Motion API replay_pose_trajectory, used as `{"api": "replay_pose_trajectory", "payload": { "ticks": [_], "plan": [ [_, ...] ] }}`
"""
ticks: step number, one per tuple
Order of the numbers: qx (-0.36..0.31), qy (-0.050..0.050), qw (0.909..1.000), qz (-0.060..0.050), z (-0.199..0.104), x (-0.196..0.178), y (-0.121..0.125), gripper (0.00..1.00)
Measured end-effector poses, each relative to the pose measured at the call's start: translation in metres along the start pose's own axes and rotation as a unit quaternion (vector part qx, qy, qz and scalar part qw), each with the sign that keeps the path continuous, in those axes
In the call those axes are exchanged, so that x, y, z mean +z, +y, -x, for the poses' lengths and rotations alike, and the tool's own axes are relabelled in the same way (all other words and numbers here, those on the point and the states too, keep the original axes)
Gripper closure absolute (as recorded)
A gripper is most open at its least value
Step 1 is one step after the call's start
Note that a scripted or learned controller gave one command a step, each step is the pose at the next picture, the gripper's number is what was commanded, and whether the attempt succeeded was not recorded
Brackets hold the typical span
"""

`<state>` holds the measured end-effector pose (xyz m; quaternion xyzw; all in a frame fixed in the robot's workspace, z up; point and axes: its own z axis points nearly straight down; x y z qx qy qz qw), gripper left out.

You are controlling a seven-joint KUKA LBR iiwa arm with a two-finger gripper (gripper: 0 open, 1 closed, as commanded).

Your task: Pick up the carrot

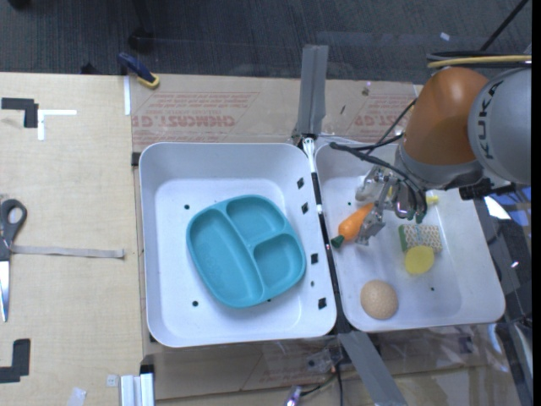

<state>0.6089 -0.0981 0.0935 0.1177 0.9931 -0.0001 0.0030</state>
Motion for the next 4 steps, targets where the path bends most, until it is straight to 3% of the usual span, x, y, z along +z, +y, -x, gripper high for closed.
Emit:
{"api": "replay_pose_trajectory", "payload": {
  "ticks": [1,2,3,4],
  "plan": [
    [-0.001,-0.003,1.0000,0.000,0.002,-0.011,0.000,1.00],
    [-0.001,-0.003,1.0000,0.000,0.002,-0.011,0.000,0.00],
    [0.026,0.001,0.9997,0.000,-0.008,0.000,0.004,0.00],
    [0.025,-0.001,0.9997,0.000,-0.006,-0.010,0.003,1.00]
  ]
}}
